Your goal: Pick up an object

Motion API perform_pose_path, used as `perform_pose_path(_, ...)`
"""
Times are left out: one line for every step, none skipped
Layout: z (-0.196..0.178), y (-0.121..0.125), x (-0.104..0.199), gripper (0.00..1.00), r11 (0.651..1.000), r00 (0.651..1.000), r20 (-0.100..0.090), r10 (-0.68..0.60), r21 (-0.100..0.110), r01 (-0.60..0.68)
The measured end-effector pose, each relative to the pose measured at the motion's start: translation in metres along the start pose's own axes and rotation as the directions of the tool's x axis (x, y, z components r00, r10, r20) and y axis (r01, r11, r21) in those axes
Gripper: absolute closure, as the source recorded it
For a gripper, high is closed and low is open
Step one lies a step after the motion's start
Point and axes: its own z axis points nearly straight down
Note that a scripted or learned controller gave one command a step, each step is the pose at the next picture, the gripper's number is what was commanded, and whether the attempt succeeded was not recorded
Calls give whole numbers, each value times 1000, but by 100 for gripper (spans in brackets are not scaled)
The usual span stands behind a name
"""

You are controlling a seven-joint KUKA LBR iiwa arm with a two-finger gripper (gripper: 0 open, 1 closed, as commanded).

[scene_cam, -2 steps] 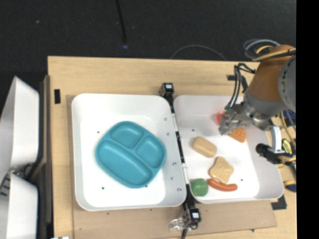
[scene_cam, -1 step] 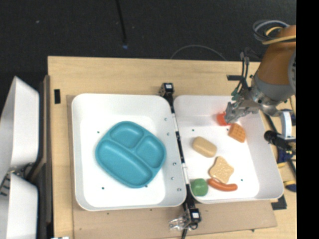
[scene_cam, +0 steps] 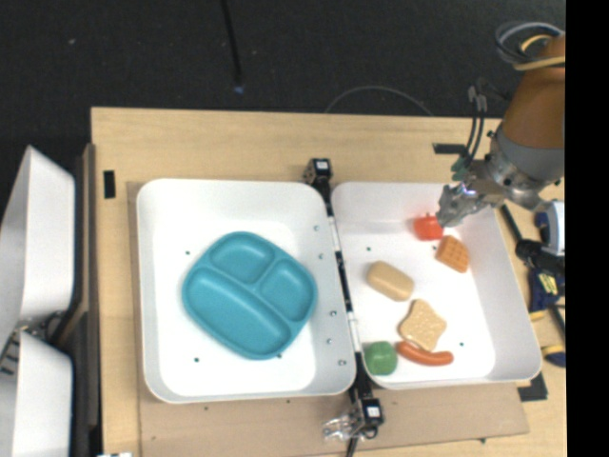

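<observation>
The right bin [scene_cam: 485, 350] holds several toy foods: a small red piece [scene_cam: 427, 226], an orange waffle [scene_cam: 453, 253], a tan bread roll [scene_cam: 390, 280], a toast slice [scene_cam: 422, 325], a red sausage [scene_cam: 425, 354] and a green ball [scene_cam: 381, 358]. My gripper [scene_cam: 457, 203] hangs over the bin's upper right part, just up and right of the red piece and above the waffle. The red piece lies beside the fingertips, not between them.
The left bin [scene_cam: 162, 350] holds a teal divided plate [scene_cam: 249, 293]. Black clips [scene_cam: 319, 170] sit at the top and bottom of the seam between the bins. Tools lie on the bench at the right edge [scene_cam: 547, 255].
</observation>
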Motion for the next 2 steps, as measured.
perform_pose_path(1,2,44,100,1000,1000,-1,-2,4,2)
perform_pose_path(5,19,99,100,1000,1000,-2,-4,2,4)
